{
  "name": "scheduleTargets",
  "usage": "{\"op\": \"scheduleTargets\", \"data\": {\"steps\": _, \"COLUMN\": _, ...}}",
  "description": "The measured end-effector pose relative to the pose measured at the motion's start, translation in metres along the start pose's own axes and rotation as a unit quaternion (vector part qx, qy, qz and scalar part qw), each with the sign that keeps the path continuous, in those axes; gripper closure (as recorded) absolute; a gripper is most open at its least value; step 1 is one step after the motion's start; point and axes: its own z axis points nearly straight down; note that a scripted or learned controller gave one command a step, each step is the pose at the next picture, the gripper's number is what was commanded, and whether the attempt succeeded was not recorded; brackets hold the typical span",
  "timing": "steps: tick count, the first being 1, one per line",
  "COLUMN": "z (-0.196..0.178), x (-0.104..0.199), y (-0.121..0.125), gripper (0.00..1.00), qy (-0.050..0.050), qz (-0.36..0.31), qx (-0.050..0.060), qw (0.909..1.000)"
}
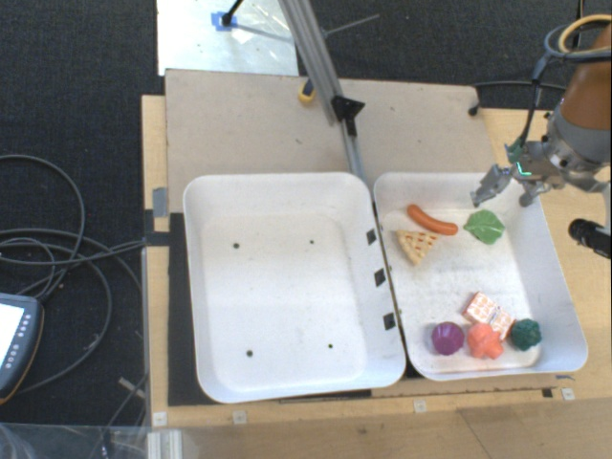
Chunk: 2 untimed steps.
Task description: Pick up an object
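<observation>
My gripper (506,191) hangs over the far edge of the right bin (549,256), open, with nothing between its two fingers. Just below it lies a green leafy piece (485,226). To its left rest an orange-red sausage (432,220) and a tan pie wedge (417,246). Along the near side of the same bin sit a purple ball (447,338), an orange toy (486,341), a pink-and-white block (481,308) and a dark green broccoli (525,333).
The left bin (201,256) stands beside the right one, joined by black clips (380,276). A grey pole (316,46) slants from the top toward the bins' divide. Cables and a pendant (14,338) lie on the floor at left.
</observation>
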Motion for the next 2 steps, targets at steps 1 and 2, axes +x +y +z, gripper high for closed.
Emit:
{"op": "scheduleTargets", "data": {"steps": 1, "z": 0.043, "x": 0.006, "y": -0.002, "gripper": 0.00, "qy": 0.001, "qz": 0.000, "qx": 0.002, "qw": 1.0000}}
{"op": "scheduleTargets", "data": {"steps": 2, "z": 0.105, "x": 0.010, "y": 0.000, "gripper": 0.00, "qy": 0.001, "qz": 0.000, "qx": 0.003, "qw": 1.0000}}
